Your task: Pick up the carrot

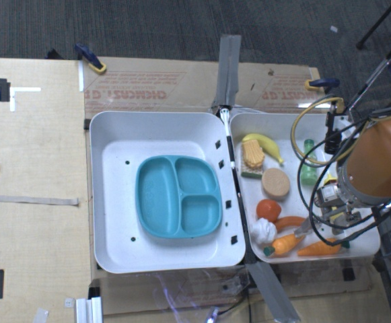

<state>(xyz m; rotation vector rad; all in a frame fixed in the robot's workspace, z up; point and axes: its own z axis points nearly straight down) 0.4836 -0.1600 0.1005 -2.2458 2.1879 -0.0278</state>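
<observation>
A: The tool (pixel 307 227) is hovering low in the right bin (pixel 363 253), its tip just beside the carrot (pixel 286 244); whether it is spread or pinching, I cannot tell.

B: And the carrot is lying near the bin's front wall, touching the white garlic (pixel 263 231), with a tomato (pixel 268 209) behind, probably crowding any approach.

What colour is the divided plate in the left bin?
Turquoise blue; the divided plate shows clearly in the camera view.
</observation>
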